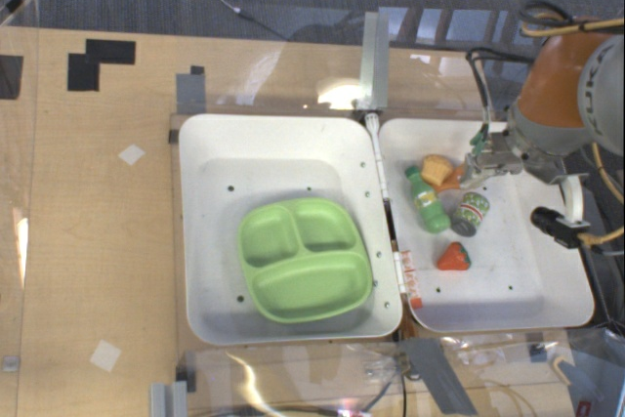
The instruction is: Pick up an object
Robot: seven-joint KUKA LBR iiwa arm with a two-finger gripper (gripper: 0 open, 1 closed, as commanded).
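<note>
The right bin (pixel 508 293) holds several small things. A green bottle (pixel 426 203) lies near the bin's left wall. Beside it at the back sits a yellow-orange piece (pixel 438 171). A small can with a green and white label (pixel 470 211) lies in the middle, and a red piece (pixel 452 257) rests in front of it. My gripper (pixel 476 167) hangs over the back of this bin, just right of the yellow-orange piece and just above the can. Nothing shows as lifted off the bin floor.
The left bin (pixel 210 210) bears a light green divided plate (pixel 305 259) towards its front. A metal post (pixel 375 54) stands behind the wall between the two bins. The arm's orange band (pixel 553 93) rises at the right.
</note>
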